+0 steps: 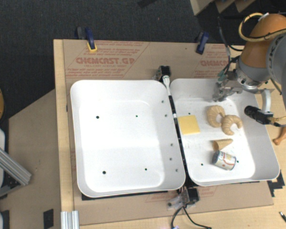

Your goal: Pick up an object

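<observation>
So nearest the camera in the right bin (pixel 262 171) there's a small can (pixel 224 161) lying on its side; just above it a little cone-shaped thing (pixel 222 144); then two croissant-looking pieces (pixel 224 118) touching each other, and a yellow square block (pixel 188 125) off to the left by the divider; the left bin (pixel 86 128) sits beside it on the same table (pixel 133 54).

Furthest back, the claw (pixel 222 92) is down low at the far edge of the right bin, near the top croissant but apart from it; nothing is in its grip as far as I can see, and honestly I can't tell if it's apart or together, it's too small and dark.

What could go wrong, I reckon: it's parked close to the bin's back wall, so a straight drop probably grabs air or clips the rim; if it heads for the croissants, they're curved and pressed together, so one could get shoved aside or slip out; the can would likely roll.
</observation>
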You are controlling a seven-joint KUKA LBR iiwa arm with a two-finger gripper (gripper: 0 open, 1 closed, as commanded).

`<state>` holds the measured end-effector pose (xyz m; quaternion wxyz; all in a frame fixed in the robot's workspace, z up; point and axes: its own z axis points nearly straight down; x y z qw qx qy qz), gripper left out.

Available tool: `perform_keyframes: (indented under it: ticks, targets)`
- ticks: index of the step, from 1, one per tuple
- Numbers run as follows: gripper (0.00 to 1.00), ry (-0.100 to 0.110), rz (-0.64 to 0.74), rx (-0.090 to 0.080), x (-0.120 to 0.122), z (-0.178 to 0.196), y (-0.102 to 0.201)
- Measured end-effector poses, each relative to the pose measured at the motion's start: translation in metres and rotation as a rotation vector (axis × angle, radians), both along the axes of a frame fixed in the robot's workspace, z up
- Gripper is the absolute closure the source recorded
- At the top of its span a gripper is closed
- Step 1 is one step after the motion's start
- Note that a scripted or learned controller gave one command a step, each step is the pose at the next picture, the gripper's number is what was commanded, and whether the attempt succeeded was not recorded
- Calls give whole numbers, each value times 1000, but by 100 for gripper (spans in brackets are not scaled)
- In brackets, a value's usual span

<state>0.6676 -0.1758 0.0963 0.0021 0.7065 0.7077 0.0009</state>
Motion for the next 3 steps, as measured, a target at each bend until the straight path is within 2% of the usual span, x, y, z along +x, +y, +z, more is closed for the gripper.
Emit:
perform_keyframes:
  ticks: [1, 2, 3]
  targets:
    - [100, -6, 10, 5, 1, 96, 146]
    - [100, -14, 11, 6, 1, 223, 241]
    - [100, 8, 6, 4, -10, 202, 312]
